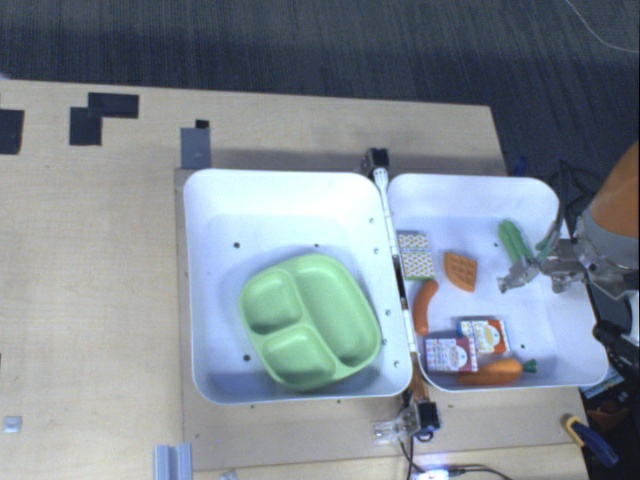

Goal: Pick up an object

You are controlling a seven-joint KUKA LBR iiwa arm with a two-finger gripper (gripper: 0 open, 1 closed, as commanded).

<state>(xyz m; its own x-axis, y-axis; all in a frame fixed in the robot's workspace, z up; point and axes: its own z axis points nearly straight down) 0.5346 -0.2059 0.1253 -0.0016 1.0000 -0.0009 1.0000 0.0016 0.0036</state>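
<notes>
The right bin (560,208) holds several small items. A green cucumber-like piece (512,238) lies near the bin's far right. An orange cracker (461,270) sits near the middle and a patterned packet (414,254) lies by the left wall. A red sausage (424,307) lies below the packet. Two small cartons (481,335) (446,354) and a carrot (492,372) rest along the near side. My gripper (527,268) hangs low over the right part of this bin, just beside the green piece and right of the cracker. Nothing shows held in it.
The left bin (215,218) holds a green divided plate (308,320). A raised divider (392,243) runs between the two bins. The grey arm with its orange band (612,208) comes in over the right bin's right wall. Pale bench surface surrounds the bins.
</notes>
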